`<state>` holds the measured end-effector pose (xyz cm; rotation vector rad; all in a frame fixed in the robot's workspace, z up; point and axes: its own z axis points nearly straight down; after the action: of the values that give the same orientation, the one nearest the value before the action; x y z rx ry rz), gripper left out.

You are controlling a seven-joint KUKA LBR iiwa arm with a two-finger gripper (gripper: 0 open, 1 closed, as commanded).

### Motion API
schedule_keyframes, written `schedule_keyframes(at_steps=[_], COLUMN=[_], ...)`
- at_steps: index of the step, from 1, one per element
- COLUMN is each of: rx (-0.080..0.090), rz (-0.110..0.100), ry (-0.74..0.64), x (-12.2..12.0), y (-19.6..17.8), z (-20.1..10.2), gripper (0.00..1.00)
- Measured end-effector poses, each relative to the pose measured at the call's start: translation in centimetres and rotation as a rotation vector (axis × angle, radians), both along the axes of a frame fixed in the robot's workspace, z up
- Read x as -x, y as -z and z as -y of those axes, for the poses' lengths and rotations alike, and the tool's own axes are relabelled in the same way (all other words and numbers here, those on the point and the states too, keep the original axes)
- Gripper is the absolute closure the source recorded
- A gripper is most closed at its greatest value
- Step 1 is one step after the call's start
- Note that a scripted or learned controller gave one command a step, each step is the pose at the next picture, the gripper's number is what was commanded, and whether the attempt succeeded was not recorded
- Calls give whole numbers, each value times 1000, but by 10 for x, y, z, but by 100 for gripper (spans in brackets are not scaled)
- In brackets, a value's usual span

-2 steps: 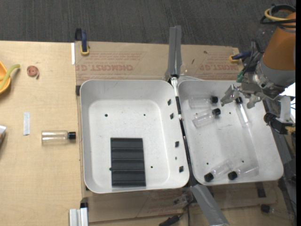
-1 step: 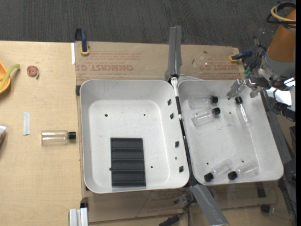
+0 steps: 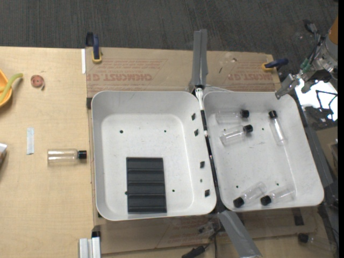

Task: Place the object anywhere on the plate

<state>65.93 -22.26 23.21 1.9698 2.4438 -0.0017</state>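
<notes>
The right bin (image 3: 301, 144) holds five small clear bottles with black caps. Two lie near its far left corner (image 3: 232, 115), (image 3: 234, 135), one lies along the far right side (image 3: 277, 128), and two rest at the near edge (image 3: 248, 193), (image 3: 279, 195), close to each other. The task does not say which of them is the object. The left bin (image 3: 99, 144) holds a dark ribbed plate (image 3: 145, 185) close to its near edge; this is probably the target.

In my judgement such a bottle is light and stiff, with a smooth wall, so it can slip or roll away when it is pushed. It is better to take it across the middle of the body, with the fingers on both sides of the long axis. The two bottles at the near edge leave little room between them and the bin wall.

The tool (image 3: 293, 85) is at the far right corner of the right bin, above the rim, well apart from all bottles. It is small, and its outline mixes with cables and glare there, so whether it is open or closed I cannot tell; nothing can be seen held in it. The arm is cut off by the picture edge. The clear bodies are pale against the white bin and their outlines are hard to follow. One more bottle (image 3: 65, 155) lies on the worktop (image 3: 43, 198), left of the bins.
</notes>
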Motion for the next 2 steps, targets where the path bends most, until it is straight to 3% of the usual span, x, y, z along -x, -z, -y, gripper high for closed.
schedule_keyframes(at_steps=[1,2], rx=[-1,-1], rz=[-1,-1], ry=[-43,200], x=[0,0], y=[-183,-209], z=[0,-52], gripper=[0,0])
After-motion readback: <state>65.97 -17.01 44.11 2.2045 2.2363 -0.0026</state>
